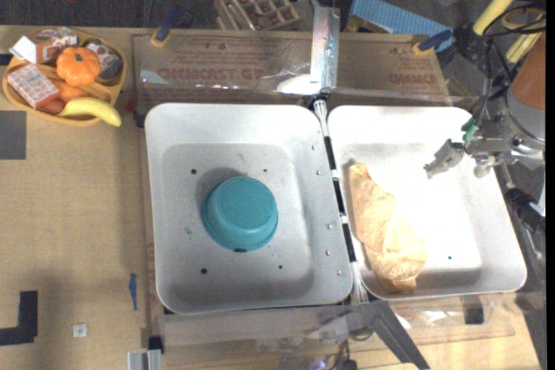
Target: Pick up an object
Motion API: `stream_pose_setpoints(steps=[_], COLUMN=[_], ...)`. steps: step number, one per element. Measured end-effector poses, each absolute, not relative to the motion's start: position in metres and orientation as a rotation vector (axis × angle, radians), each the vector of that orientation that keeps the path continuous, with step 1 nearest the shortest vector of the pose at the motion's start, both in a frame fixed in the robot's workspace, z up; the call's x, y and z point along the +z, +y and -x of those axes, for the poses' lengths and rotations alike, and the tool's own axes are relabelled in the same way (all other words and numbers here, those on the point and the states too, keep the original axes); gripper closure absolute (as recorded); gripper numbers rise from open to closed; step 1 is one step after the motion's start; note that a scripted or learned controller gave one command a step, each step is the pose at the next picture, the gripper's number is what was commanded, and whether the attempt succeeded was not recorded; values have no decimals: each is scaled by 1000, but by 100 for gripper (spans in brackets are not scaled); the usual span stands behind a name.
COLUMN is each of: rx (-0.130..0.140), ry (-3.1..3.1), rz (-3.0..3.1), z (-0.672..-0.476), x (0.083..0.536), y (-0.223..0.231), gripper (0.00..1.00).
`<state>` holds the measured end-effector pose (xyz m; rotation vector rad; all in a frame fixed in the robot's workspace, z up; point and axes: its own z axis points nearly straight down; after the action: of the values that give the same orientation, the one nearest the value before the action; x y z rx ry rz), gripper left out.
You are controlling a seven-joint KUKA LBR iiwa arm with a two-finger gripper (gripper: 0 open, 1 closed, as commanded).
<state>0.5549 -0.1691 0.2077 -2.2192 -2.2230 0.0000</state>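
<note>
Behind bins, illegible printed cardboard

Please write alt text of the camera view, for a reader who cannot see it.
The gripper hangs over the right bin, above and right of a crumpled tan cloth lying along that bin's left side. The left bin holds an upside-down teal bowl.

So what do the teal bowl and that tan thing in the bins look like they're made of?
Teal bowl: likely plastic, with a smooth, even colour and a soft sheen, lying upside down. Tan thing: looks like soft cloth or crumpled paper, matte, wrinkled and limp; which one is unclear.
</note>
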Motion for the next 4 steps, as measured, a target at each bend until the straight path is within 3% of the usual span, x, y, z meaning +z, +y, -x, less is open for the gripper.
stream_pose_setpoints(steps=[1, 2, 3, 4], rx=[1, 0, -10, -1], ry=[-2113, -2049, -1983, -2162], rz=[2324, 2385, 2444, 2285], z=[-553, -600, -571, -594], x=[122, 175, 89, 110], y=[-125, -194, -104, -167], gripper=[0, 0, 0, 0])
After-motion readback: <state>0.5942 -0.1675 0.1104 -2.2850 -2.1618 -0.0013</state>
